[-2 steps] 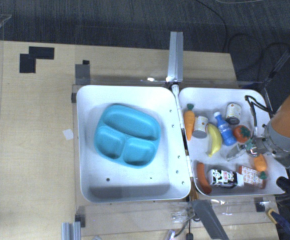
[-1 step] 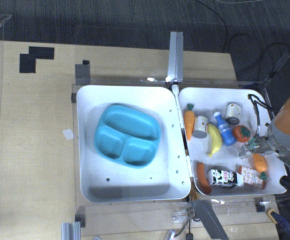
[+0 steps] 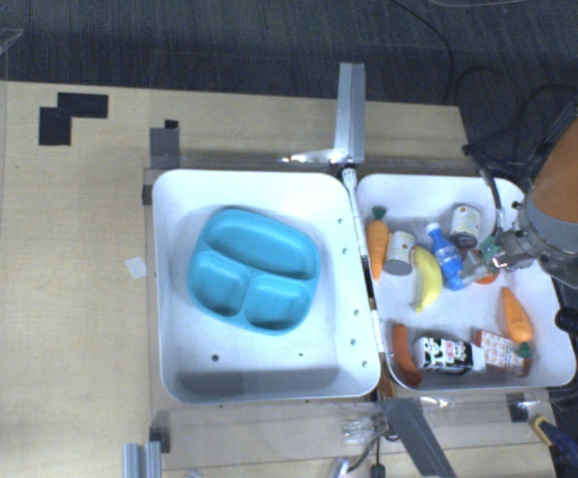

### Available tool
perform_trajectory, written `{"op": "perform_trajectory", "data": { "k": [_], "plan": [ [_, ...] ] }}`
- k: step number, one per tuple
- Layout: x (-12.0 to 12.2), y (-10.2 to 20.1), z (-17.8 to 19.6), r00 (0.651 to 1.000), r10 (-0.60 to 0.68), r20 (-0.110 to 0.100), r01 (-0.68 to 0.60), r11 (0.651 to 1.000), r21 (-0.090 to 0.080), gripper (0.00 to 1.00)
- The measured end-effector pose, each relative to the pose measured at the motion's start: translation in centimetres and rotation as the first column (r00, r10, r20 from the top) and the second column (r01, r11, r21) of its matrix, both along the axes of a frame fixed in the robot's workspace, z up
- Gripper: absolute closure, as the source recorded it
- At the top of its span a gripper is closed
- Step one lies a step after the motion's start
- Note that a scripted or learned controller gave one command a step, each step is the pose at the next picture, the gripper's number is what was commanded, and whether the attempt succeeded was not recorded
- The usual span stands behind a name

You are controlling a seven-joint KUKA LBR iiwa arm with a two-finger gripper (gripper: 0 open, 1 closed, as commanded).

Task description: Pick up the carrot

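Observation:
Two carrots lie in the right bin [image 3: 558,371]. One carrot [image 3: 377,245] rests along the bin's left wall, green top pointing away. The other carrot [image 3: 515,316] lies towards the right side, near the front. My gripper [image 3: 495,255] hangs over the middle right of this bin, just above and left of the right-hand carrot and beside a blue bottle [image 3: 446,257]. A small red-orange thing [image 3: 484,276] shows right under the gripper.
The right bin also holds a banana [image 3: 428,278], two small cans [image 3: 400,252] [image 3: 465,223], a sausage [image 3: 404,357], a black-and-white can [image 3: 443,355] and a sauce bottle [image 3: 499,352]. A blue divided plate [image 3: 254,269] sits in the left bin [image 3: 184,366].

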State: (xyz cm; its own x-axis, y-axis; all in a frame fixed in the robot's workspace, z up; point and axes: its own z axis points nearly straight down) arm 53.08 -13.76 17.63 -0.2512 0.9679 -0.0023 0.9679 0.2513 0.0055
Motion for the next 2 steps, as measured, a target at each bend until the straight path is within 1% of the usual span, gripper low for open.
{"op": "perform_trajectory", "data": {
  "k": [1, 2],
  "plan": [
    [-4.2, -5.9, -5.8, 0.992, -0.13, -0.003, 0.13, 0.992, 0.0, 1.0],
    [-4.2, -2.6, 0.4, 0.992, -0.126, -0.001, 0.126, 0.992, 0.0, 1.0]
  ]
}}
